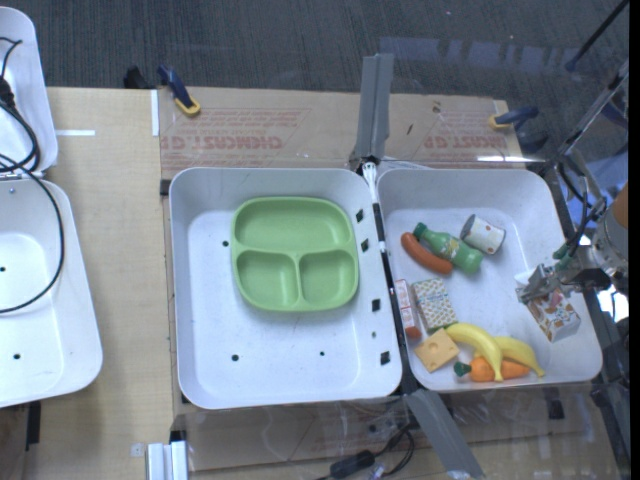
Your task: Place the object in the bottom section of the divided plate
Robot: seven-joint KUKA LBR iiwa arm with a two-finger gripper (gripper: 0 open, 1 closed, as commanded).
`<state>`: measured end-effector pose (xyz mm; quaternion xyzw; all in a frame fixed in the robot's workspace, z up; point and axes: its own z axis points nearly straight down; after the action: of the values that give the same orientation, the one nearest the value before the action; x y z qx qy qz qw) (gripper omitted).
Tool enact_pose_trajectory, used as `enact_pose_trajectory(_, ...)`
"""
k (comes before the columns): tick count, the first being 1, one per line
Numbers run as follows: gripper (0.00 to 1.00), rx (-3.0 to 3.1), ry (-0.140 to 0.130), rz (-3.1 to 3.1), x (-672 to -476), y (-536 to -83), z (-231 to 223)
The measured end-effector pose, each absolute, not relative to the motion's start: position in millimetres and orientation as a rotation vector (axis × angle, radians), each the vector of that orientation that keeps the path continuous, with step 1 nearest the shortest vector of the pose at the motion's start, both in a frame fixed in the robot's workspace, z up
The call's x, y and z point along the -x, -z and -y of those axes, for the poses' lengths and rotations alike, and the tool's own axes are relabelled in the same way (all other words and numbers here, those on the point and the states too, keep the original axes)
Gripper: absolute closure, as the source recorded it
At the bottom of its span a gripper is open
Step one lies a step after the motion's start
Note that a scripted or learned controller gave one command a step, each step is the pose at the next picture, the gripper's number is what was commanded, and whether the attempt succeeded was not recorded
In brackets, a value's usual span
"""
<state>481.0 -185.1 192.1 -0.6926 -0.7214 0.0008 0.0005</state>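
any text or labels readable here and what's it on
"CHEMCAST GP" or near it, red print seen reversed, repeated on the brown sheet behind the bins; only partly legible.
Small carton by the gripper: print blurred.
Patterned box and thin red packet: too small to read.
Can: no readable label.

Two white bins (200, 368) sat side by side on a wooden bench (120, 218). Blue-and-yellow clamps (177, 90) held a clear sheet at the back edge. A black cable (35, 148) looped over a white tray (40, 298) at far left.
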Motion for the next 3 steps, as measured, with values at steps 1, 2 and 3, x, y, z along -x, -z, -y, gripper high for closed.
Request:
enact_pose_trajectory(1, 1.00, 1.933, 0.009, 2.501, -483.2, -99, 196)
enact_pose_trajectory(2, 1.00, 2.097, -0.003, 2.336, -477.2, -115, 115)
enact_pose_trajectory(3, 1.00, 2.012, -0.002, 2.412, -492.5, -191, 83)
